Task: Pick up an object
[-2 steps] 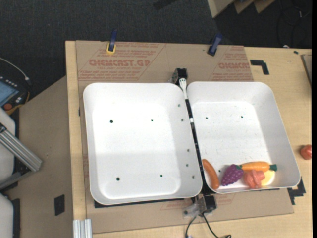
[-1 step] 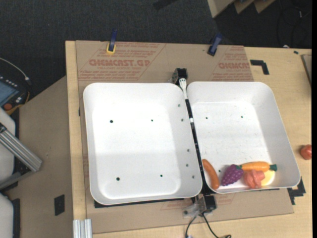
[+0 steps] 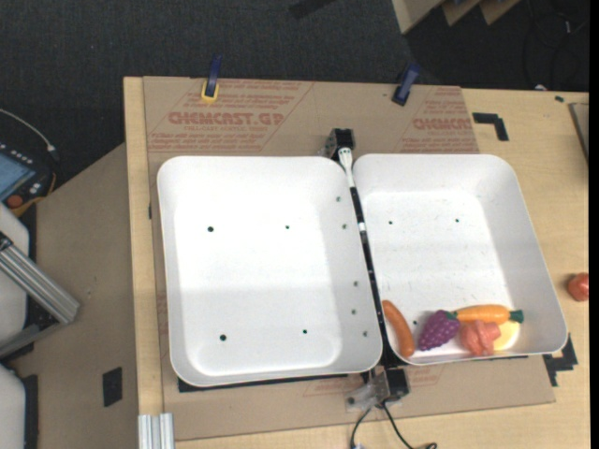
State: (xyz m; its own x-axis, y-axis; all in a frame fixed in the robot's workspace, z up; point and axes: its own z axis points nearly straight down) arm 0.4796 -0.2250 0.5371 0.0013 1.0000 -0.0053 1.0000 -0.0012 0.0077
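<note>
Several toy foods lie along the near edge of the right bin [image 3: 440, 185]. An orange sausage-shaped piece [image 3: 398, 328] leans by the bin's left wall. Beside it sits a purple grape bunch [image 3: 438, 329]. An orange carrot with a green tip [image 3: 488, 314] rests above a pinkish-red piece [image 3: 476, 336], and a pale yellow piece [image 3: 505, 337] lies at the far right of the group.
The left bin [image 3: 187, 279] sits flush against the right one. A small red object [image 3: 579, 287] lies on the bench right of the bins. Two clamps [image 3: 211, 82] hold the brown board at its far edge. Cables and a connector [image 3: 384, 388] sit at the near edge.
</note>
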